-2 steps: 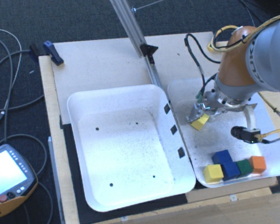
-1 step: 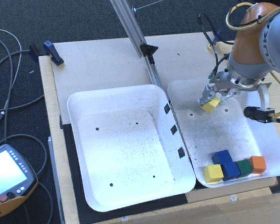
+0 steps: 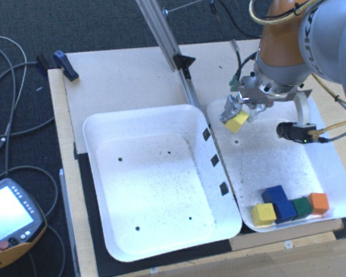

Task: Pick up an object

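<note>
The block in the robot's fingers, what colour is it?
Yellow. The camera view shows the small yellow block between the fingers of the gripper, above the right bin.

A pale wooden bench (image 3: pixel 123 78) stands on dark carpet (image 3: pixel 85 20), with black cables (image 3: pixel 6 91) and a grey-and-orange handheld pendant (image 3: pixel 8 219) lying left of the bench.

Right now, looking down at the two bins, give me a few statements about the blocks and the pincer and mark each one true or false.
1. The pincer holds a yellow block. True.
2. That block rests on the bin floor. False: it is lifted above the right bin.
3. Loose blocks cluster at the right bin's near edge, among them an orange block. True.
4. The green block lies in the left bin. False: it lies in the right bin.
</note>
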Tool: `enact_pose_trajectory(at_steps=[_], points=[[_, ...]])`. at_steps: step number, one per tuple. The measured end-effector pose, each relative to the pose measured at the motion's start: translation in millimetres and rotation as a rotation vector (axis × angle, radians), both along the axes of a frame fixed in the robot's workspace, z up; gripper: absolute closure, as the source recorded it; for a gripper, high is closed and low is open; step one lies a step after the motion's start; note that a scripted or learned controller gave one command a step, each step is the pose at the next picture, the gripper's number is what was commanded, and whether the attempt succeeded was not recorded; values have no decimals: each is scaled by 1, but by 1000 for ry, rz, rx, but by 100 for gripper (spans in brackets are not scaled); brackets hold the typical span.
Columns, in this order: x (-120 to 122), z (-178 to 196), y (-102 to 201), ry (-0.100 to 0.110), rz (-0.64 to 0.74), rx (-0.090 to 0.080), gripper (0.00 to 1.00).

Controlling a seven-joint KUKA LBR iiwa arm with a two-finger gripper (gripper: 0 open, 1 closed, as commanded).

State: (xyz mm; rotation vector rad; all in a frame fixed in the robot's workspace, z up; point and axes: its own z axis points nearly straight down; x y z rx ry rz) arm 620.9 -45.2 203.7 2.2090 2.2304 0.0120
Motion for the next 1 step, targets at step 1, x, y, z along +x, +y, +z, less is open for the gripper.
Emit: enact_pose_trajectory(at_steps=[1], points=[[-31,-3,55,13,-3,0,100]])
